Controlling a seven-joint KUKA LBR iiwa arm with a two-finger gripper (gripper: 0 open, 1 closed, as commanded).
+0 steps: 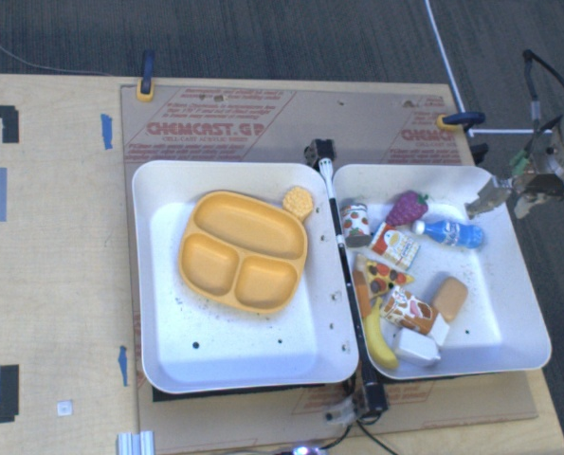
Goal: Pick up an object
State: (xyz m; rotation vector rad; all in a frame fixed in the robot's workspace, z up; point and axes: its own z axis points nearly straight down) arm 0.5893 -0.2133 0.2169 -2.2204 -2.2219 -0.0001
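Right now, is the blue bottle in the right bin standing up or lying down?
Lying down. The blue bottle rests on its side on the right bin floor, white cap end toward the purple grapes.

Two shallow white bins sit side by side on a printed cardboard sheet [215, 121] over the pale wooden tabletop [49, 254]. The left bin [158, 349] and the right bin [518, 339] meet at a black central divider [338, 254]. Blue tape marks [106, 131] lie at 9 o'clock of the sheet (black marks too), with a clamp [147, 74] at 11 o'clock.
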